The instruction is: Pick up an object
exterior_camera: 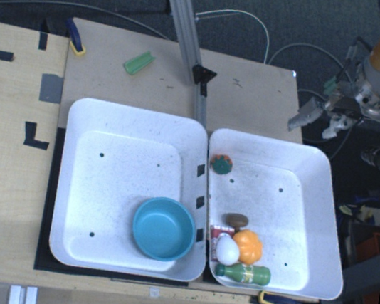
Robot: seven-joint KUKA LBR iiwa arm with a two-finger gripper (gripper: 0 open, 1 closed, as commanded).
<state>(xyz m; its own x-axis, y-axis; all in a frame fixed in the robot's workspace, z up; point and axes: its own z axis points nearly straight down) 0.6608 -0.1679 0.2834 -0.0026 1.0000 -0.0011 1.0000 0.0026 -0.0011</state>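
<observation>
As we read the bench from left to right, we first noted a green block [138, 62] lying on the board beyond the bins. The left bin [93, 124] held a blue bowl [163, 228] in its near right corner. In the right bin [311, 204] a small green and red object [222, 164] lay at the far left corner, well apart from a near-left cluster: a brown object [237, 220], an orange fruit [248, 245], a white egg [227, 251] touching it, and a green bottle [245, 273] lying on its side. The gripper [322, 124] hung beyond the right bin's far right corner, its fingers [302, 120] apart and holding nothing.
</observation>
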